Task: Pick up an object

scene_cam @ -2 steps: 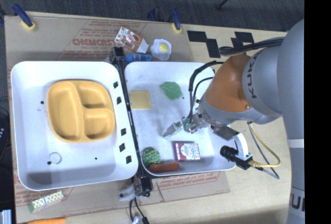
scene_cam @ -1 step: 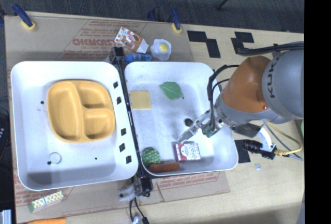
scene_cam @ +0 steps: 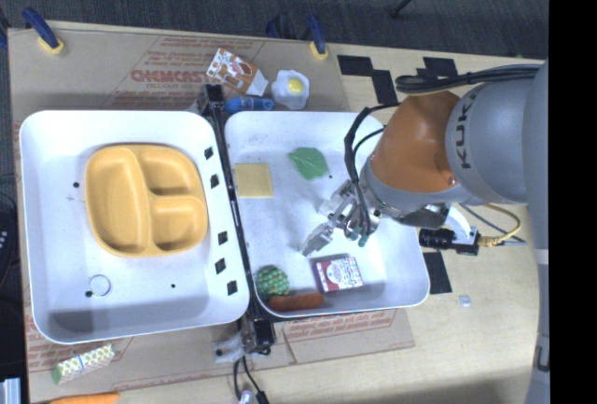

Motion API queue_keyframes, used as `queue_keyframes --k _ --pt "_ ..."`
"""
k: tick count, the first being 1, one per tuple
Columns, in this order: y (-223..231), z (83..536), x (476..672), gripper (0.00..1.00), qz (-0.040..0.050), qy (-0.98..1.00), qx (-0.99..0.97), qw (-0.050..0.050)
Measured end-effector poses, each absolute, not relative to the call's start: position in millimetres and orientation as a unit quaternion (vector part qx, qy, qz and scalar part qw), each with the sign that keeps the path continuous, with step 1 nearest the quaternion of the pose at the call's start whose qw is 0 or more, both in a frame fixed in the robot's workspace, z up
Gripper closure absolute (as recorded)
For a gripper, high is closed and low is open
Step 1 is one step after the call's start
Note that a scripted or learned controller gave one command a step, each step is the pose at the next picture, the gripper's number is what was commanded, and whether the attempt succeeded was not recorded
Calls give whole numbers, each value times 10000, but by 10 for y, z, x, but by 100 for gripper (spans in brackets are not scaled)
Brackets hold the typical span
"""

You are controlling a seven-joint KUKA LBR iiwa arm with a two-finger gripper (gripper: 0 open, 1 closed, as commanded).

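Observation:
My gripper hangs over the middle of the right bin, its two fingers spread apart with only white bin floor between them. A maroon box lies just below the lower fingertip. A green leaf piece lies above the gripper and a yellow square slab to its upper left. At the bin's front edge sit a green textured ball and a red sausage. The orange band and grey arm cover the bin's right part.
The left bin holds a yellow divided tray. Behind the bins on the cardboard lie a small printed carton, a blue item and a yellow-white item. A wrapped packet lies at the front left.

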State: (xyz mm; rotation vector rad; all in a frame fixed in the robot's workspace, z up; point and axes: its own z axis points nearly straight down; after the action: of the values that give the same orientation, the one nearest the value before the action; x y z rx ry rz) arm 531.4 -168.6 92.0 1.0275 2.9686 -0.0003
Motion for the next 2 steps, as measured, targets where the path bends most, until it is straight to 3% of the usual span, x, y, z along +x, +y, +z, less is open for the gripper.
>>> queue_keyframes --k 1,2 --pt "-1510 917 5339 0 1 9837 1801 -15" --pt "-1618 922 5459 0 -2 9998 -174 5"
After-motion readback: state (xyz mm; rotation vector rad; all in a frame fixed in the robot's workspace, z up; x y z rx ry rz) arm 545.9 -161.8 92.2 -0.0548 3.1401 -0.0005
